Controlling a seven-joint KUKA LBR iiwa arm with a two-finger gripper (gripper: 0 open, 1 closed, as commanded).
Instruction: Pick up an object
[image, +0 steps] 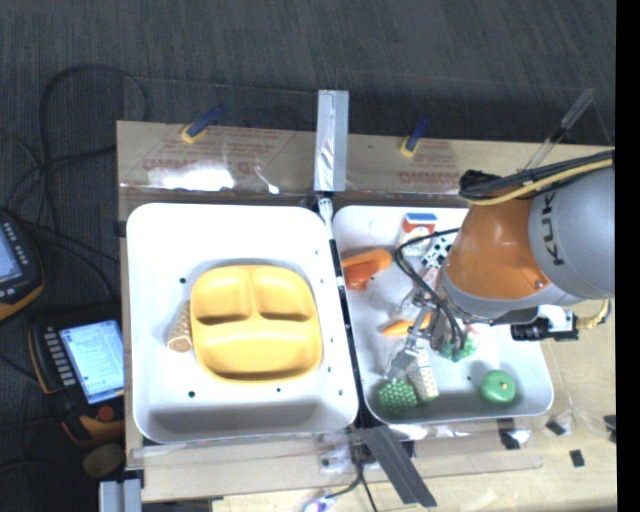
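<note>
My gripper (416, 362) hangs low over the front middle of the right bin (530, 400), below the arm's orange band. It points down and to the left, just above a green bumpy ball (398, 396) at the bin's front edge. A pale ridged piece (427, 381) lies right beside the ball under the gripper. A green apple-like fruit (498, 386) sits to the right, apart from the gripper. A small orange piece (397, 326) lies just to its upper left. Nothing is visibly held.
An orange object (365, 266), a spotted cube (433, 253) and a white box with red and blue (420, 220) lie at the back of the right bin. The left bin (150, 300) holds a yellow divided tray (256, 320) and a tan cone (180, 328).
</note>
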